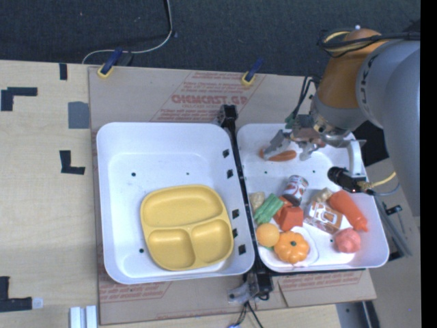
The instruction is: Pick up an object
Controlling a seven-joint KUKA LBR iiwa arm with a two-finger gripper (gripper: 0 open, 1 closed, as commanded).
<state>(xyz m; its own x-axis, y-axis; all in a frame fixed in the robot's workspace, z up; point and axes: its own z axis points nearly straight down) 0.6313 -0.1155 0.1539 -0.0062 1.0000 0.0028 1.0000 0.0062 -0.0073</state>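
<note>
Wooden worktop (41, 183), two white bins. Jaws (295, 147) spread apart, straddling orange sausage (278, 156) at right bin's (259, 139) far end, likely poised to close. Nothing gripped yet. Toy food crowded nearer; yellow tray (186, 225) left.

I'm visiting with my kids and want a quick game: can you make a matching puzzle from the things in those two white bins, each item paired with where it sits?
Things:
1. yellow divided plate
2. small pumpkin
3. long orange carrot
4. sausage

Places:
A. right bin, far end, below the gripper
B. left bin
C. right bin, near edge
D. right bin, right side

Pairs: 1-B, 2-C, 3-D, 4-A
</note>
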